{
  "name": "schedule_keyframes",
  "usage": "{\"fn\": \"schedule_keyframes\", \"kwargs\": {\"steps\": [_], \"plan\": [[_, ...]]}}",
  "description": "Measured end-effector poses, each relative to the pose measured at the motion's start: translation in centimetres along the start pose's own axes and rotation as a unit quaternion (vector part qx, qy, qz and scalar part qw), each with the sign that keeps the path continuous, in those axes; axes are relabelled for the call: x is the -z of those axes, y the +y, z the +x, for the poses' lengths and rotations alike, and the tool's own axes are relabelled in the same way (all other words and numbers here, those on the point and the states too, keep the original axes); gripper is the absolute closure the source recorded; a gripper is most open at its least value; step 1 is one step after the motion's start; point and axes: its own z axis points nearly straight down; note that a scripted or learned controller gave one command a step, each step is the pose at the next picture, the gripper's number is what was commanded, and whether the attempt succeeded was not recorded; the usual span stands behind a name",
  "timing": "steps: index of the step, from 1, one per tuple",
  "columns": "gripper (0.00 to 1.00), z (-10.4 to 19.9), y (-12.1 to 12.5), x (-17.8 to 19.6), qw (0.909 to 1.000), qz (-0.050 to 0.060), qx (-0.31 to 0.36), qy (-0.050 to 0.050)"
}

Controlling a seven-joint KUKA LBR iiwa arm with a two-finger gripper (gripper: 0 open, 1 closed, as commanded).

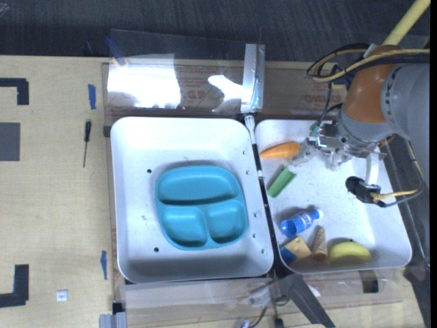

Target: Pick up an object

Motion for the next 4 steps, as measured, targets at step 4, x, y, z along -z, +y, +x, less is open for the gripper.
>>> {"fn": "schedule_keyframes", "kwargs": {"steps": [4], "plan": [[0.0,-0.9,-15.1,-0.8,0.9999,0.001,-0.014,0.0]]}}
